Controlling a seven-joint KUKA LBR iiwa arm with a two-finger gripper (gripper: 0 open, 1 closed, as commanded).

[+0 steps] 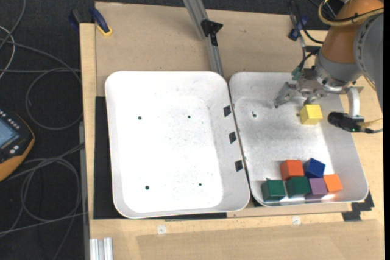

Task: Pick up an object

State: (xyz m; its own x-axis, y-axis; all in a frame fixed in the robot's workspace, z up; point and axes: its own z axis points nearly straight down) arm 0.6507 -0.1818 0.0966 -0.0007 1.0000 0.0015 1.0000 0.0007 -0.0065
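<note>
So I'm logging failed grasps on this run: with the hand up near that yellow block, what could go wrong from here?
1. The yellow block sits just beside the hand, not under it, so a descent here could miss or nudge it aside.
2. The block is near the right bin's far wall, so a push could pin it there.
3. The other blocks are packed tightly in the near corner, which would likely make a retry there harder.

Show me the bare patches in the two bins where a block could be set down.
The left bin is bare across its floor, wall to wall. In the right bin, the floor is bare between the yellow block and the cluster of blocks, and along the inner wall. Crowded: the near right corner, and the far end under the gripper.
</note>
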